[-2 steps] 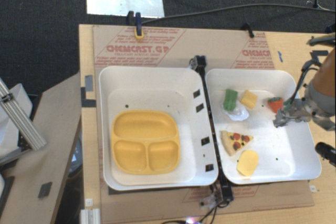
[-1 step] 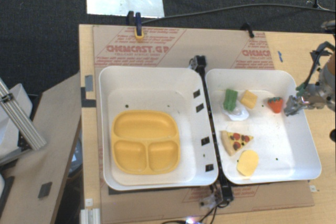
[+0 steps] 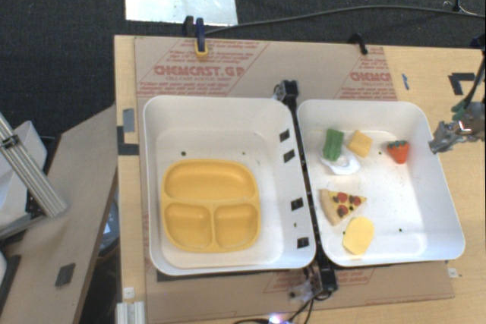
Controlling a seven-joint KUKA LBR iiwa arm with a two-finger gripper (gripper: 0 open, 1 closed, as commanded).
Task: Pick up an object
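While the gripper (image 3: 448,134) hangs at the far right edge of the camera view, just outside the rim of the right bin (image 3: 440,186), too little of it is visible to tell how it is set, and nothing can be seen held in it. The candidates all lie in that right bin: a green toy vegetable (image 3: 333,143) resting against a small white piece (image 3: 343,164), a yellow cheese block (image 3: 360,143) just beside it, a red strawberry-like toy (image 3: 399,152) nearest the gripper, a toy pizza slice (image 3: 342,204), and a flat yellow oval (image 3: 358,236) touching the slice's tip. The left bin (image 3: 220,114) holds a yellow divided tray (image 3: 212,204). Judging from here, the main risks are clipping the bin wall on the way in, sliding off the flat pizza slice or oval, or nudging the clustered green and yellow pieces apart instead of closing on one.
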